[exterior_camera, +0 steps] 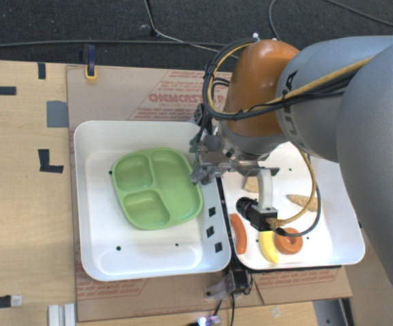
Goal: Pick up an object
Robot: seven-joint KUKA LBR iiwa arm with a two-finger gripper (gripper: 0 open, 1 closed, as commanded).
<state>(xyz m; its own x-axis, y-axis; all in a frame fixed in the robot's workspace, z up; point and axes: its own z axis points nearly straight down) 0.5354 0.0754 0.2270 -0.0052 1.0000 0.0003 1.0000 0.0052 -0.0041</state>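
A green three-compartment plate (pixel 152 190) lies flat in the left bin (pixel 91 182). My gripper (pixel 203 170) hangs over the plate's right edge, by the wall between the two bins. In the right bin (pixel 345 240) lie an orange carrot-like stick (pixel 239 233), a yellow banana (pixel 269 248) and an orange round piece (pixel 291 243) near the front. A tan wedge (pixel 299 200) lies further right, and a second tan piece (pixel 250 184) is partly hidden under the wrist. Nothing is seen between the gripper's tips.
The arm's big grey and orange body (pixel 305 100) covers the back of the right bin. Both bins sit on a cardboard sheet (pixel 135 94) on the wooden bench (pixel 20 182). Black cables (pixel 155 31) run across the dark back.
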